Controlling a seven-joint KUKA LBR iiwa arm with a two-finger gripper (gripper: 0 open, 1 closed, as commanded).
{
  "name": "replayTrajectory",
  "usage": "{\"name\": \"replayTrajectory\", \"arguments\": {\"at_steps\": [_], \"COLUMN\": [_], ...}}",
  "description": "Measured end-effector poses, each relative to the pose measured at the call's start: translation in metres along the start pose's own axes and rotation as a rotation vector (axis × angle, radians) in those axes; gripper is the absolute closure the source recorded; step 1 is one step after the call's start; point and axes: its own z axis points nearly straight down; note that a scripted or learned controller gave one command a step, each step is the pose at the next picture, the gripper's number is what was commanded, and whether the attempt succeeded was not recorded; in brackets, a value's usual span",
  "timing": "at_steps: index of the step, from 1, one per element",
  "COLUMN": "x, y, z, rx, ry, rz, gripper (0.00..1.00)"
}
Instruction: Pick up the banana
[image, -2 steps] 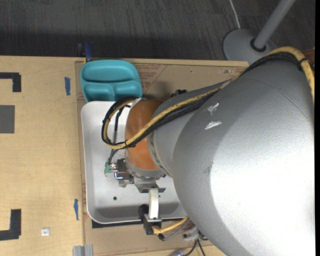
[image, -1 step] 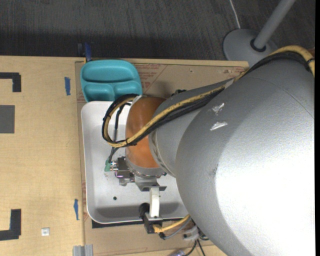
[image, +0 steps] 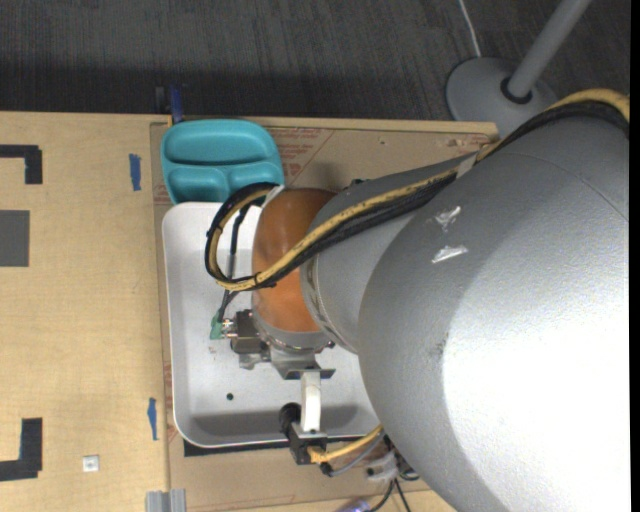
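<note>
Arm: covers most of the bin.
Pincer: beneath the wrist; state cannot be told.
Banana: hidden; place in bin unknown.
Risk: unseen grasp may miss.

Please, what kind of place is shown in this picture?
Probably a robotics lab or test cell: a grey robot arm reaches over a white bin on a cardboard-covered bench marked with tape, beside a teal tray.
</note>
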Motion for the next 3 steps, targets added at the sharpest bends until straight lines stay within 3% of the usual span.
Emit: {"name": "replayTrajectory", "arguments": {"at_steps": [3], "x": [0.002], "y": [0.000], "z": [-0.029], "rx": [0.000], "ry": [-0.001], "rz": [-0.002], "gripper": [1.00]}}
